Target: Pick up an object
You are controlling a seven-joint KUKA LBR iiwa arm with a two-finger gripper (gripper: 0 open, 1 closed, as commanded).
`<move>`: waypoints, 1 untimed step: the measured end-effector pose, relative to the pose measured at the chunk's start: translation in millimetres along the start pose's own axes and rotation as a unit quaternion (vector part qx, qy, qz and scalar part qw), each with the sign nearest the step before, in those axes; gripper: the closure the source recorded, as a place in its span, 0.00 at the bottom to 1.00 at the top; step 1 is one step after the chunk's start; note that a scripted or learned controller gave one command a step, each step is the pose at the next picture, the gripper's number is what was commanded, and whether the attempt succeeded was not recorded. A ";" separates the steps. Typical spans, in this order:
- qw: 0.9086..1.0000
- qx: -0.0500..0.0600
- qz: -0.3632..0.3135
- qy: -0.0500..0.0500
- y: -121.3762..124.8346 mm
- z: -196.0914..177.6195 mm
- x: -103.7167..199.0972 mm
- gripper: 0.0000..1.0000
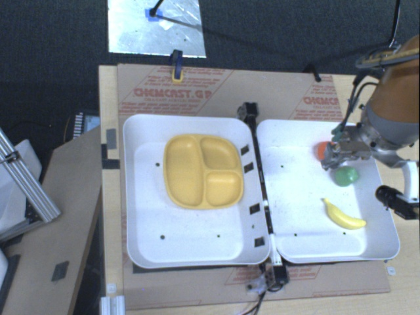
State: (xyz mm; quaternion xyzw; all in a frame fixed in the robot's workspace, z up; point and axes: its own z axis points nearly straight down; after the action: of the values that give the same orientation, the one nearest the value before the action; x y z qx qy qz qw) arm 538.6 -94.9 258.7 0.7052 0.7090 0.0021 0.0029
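Observation:
A yellow banana [344, 216] lies in the right bin [295, 195], toward its front right. A green round object [346, 175] sits farther back near the right wall, and an orange-red object [321, 150] shows just left of the gripper. My gripper [340, 157] hangs low over the right bin, directly above the green object and beside the orange one. Its fingertips are hidden by the gripper body.
The left bin [141, 195] holds a yellow divided plate [202, 170] at its centre. A black clip rail [257, 176] runs between the two bins. Brown cardboard [177, 90] lies under both bins.

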 end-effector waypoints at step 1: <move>1.000 0.003 -0.003 0.001 -1.3 2.2 62.2 1.00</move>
State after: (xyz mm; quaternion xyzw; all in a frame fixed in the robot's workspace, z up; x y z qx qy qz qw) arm 537.0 -32.7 256.4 0.7033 0.7109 0.0012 -0.0001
